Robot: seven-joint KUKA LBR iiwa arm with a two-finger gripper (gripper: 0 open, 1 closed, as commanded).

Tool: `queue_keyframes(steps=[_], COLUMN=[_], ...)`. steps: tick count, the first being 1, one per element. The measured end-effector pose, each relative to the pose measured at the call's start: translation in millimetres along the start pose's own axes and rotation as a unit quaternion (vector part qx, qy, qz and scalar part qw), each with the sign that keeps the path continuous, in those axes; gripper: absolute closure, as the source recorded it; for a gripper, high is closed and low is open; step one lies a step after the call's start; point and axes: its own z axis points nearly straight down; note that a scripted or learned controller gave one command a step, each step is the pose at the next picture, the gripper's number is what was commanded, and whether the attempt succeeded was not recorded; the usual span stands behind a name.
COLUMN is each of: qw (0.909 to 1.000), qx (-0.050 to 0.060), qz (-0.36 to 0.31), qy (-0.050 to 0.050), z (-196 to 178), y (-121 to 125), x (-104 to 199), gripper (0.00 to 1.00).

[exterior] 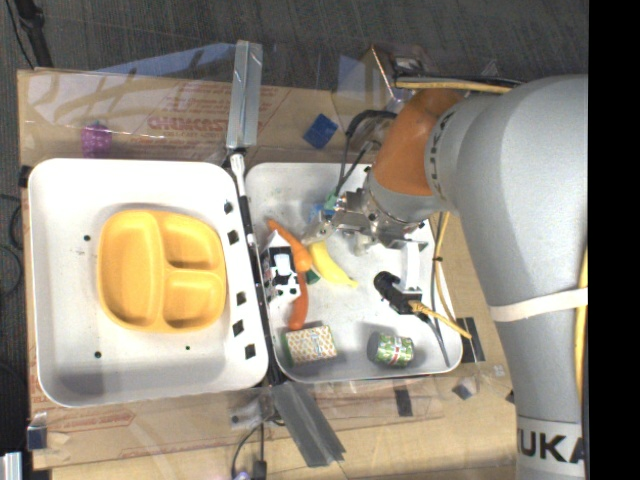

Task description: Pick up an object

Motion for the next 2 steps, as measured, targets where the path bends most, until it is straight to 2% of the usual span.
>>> queue_keyframes(steps=[1, 2], qw=[1.0, 0.998], qx=[0.001, 0.0], qz=[-0.002, -0.063], qy=[0.0, 0.0], z=[-10, -114], y=[0, 20], x=[0, 35], gripper=[1.0, 1.0])
